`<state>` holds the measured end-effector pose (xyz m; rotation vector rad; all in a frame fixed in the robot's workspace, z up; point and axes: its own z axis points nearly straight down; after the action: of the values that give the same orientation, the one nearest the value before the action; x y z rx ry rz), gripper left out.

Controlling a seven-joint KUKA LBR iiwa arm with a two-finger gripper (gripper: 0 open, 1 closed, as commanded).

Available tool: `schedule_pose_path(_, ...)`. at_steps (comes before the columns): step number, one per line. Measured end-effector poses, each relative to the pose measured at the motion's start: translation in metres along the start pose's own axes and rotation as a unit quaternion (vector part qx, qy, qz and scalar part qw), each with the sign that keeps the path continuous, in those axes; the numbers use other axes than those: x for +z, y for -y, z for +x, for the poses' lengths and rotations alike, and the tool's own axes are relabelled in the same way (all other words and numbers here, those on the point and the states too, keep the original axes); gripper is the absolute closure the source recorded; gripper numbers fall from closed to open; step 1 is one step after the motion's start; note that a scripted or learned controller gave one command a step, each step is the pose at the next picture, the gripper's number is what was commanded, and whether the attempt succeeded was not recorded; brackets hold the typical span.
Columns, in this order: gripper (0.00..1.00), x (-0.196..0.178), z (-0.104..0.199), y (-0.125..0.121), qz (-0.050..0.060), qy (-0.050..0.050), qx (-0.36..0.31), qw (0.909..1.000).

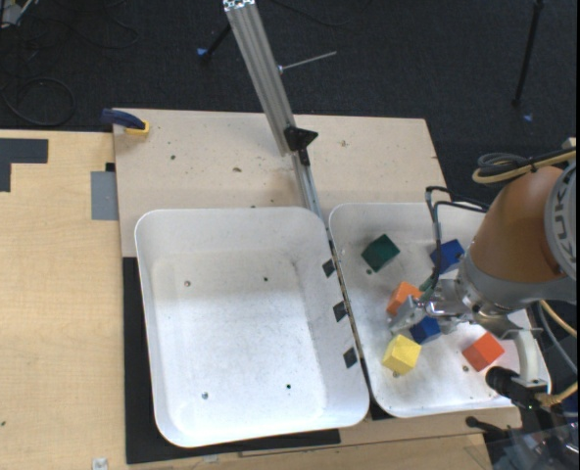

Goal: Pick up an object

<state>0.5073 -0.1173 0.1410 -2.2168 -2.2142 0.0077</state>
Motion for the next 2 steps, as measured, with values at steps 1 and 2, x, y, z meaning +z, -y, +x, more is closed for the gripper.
schedule_pose_path(1, 0.0, 0.0188, -0.004, -0.0077, -0.017, 0.006, 0.0, 0.9998)
schedule_pose_path(2, 1.0, 0.0101, -0.0058, -0.0074, -0.017, 0.006, 0.005, 0.9998)
